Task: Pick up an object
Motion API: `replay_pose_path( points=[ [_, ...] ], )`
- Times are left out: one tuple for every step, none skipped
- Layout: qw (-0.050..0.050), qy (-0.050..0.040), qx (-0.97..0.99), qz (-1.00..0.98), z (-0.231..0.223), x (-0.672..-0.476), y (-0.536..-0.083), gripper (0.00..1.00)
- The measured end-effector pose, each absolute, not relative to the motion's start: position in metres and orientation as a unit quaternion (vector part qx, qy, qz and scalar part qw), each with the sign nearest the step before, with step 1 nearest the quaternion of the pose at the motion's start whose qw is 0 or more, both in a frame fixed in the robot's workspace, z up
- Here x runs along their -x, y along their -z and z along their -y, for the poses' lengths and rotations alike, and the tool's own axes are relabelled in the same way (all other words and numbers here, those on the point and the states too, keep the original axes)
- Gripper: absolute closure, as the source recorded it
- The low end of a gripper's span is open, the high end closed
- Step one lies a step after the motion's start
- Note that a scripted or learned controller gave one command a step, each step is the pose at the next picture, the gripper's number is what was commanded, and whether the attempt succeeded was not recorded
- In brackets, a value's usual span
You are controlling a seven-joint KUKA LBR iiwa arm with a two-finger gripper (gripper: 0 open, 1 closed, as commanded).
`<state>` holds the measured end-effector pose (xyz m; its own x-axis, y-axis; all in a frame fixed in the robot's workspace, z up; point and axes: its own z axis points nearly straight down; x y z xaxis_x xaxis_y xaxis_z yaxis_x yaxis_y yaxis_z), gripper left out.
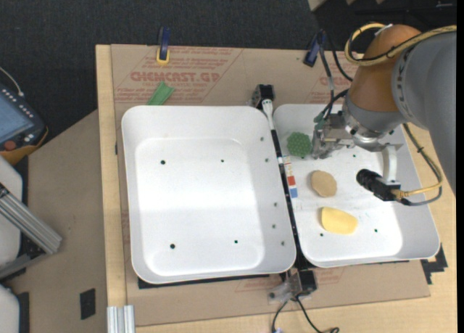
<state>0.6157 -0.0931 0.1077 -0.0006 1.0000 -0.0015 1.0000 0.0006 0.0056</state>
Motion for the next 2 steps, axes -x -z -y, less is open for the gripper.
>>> replay_pose_path(
  points=[
    [0.001,-0.0053,-0.702,-0.712,-0.035,-0.598,-0.19,1.0],
    [-0.003,0.0017,-0.707,-0.707,-0.04,-0.559,-0.185,1.0]
  ],
)
